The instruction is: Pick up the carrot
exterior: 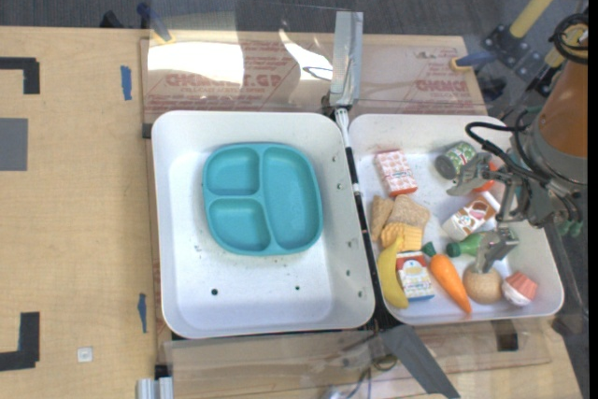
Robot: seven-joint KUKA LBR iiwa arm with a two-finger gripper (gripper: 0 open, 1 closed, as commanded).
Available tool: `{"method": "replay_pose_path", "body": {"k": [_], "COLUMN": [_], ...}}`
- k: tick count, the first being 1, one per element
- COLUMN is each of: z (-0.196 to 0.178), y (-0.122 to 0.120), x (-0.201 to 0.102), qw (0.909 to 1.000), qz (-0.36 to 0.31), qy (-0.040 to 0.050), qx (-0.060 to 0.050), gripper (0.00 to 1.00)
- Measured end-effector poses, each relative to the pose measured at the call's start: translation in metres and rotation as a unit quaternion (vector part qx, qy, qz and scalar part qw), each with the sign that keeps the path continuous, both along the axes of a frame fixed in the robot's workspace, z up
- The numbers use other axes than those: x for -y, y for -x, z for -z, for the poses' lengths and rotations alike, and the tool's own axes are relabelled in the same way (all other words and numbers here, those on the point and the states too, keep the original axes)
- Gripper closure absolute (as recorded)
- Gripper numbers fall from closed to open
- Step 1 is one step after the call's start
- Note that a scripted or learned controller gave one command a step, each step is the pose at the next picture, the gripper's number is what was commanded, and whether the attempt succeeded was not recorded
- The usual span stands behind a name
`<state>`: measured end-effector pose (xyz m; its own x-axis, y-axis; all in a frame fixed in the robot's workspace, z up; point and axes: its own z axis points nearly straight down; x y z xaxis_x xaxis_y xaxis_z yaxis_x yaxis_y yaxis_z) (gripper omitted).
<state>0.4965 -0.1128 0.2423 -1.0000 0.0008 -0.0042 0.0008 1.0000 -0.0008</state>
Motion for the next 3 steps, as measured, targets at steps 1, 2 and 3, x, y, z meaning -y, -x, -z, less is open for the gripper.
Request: {"method": "replay_pose_path", "body": {"k": [1,2,3], "z": [0.142,0.147,0.133], "y": [0.014,0.011,0.004], "x": [-0.003,-0.012,-0.011], "qw": [0.9969,0.9949,0.9947], "qz": [0.079,0.100,0.100], "qy": [-0.0001,0.0010,0.0028], "qx": [0.004,0.008,0.023], "gripper": [0.00,0.00,1.00]}}
